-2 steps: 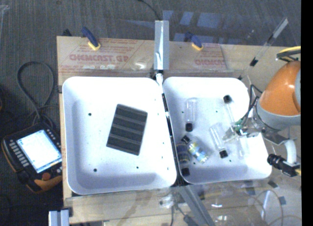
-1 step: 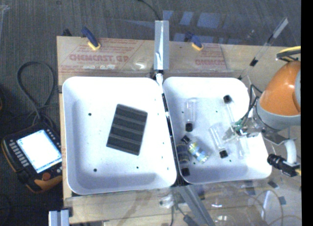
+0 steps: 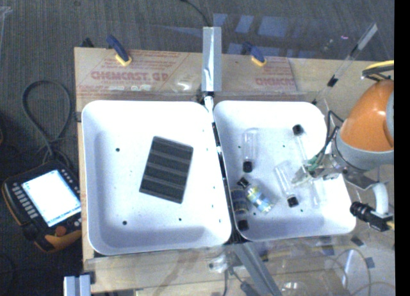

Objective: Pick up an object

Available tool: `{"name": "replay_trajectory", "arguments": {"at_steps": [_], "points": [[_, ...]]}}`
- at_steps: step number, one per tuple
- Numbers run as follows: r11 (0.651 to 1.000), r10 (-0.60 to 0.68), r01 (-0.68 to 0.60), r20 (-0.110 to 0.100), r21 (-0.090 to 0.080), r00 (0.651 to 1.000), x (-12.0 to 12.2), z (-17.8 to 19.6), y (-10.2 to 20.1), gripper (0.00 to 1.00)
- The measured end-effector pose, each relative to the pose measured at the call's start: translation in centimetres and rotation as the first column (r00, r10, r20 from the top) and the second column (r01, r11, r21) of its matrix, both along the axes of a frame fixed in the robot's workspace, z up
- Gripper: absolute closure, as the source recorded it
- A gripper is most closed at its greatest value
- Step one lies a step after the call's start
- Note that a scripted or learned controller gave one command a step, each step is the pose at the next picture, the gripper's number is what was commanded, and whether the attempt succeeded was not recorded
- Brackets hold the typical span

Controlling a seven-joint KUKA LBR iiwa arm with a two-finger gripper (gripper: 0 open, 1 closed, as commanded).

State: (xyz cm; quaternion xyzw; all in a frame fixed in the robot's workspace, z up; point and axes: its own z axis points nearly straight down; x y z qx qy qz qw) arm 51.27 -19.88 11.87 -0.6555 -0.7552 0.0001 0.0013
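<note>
A dark ribbed rectangular pad (image 3: 167,168) lies flat in the middle of the left bin (image 3: 102,122). The right bin (image 3: 275,110) holds several clear vials with black caps: one (image 3: 248,145) near its left side, one (image 3: 298,141) toward the back, and one (image 3: 284,182) in the middle. A small bottle with a blue and yellow label (image 3: 257,198) lies at the front left. My gripper (image 3: 312,173) is low over the right side of this bin, next to the middle vial. The clear plastic there blurs its tip.
The arm's orange band (image 3: 369,123) hangs over the right bin's right rim. A teach pendant (image 3: 43,200) with a lit screen lies left of the bench. Blue clamps (image 3: 116,47) hold the board at the back. A metal divider post (image 3: 211,64) stands between the bins.
</note>
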Motion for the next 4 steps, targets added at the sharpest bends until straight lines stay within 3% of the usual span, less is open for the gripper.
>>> {"name": "replay_trajectory", "arguments": {"at_steps": [2,3,4], "points": [[1.000,0.000,0.000,0.000,0.000,1.000,0.0,0.0,0.0,0.00],[0.998,0.059,-0.059,0.002,-0.002,0.998,2.1,9.3,-2.4,0.00],[0.997,0.083,-0.083,0.002,0.000,0.997,2.8,-1.8,3.4,0.00]]}}
